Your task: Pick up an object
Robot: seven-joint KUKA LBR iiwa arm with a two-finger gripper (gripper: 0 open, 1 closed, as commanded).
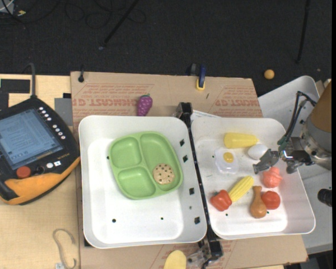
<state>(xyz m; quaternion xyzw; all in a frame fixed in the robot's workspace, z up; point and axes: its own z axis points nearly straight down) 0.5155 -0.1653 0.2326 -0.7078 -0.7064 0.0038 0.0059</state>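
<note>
Pick not yet done: nothing seen between fingers. Gripper (271,162) hung low over right bin (294,220), beside pink toy (273,177); fingers looked slightly spread, probably, view poor. Right bin held seven toys, counted: yellow piece (240,139), egg (227,160), corn (241,188), pepper (221,200), drumstick (258,202), tomato (271,199), pink toy. Left bin (101,223): one green tray (135,164), one cookie (164,174).

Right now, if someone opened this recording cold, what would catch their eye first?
Probably the green divided plate in the left bin, with a cookie in its lower right compartment. Next, the cluster of toy food in the right bin: a corn cob, a fried egg, a drumstick and a red pepper. The gripper reaches in over that bin's right side, beside a pink toy.
</note>
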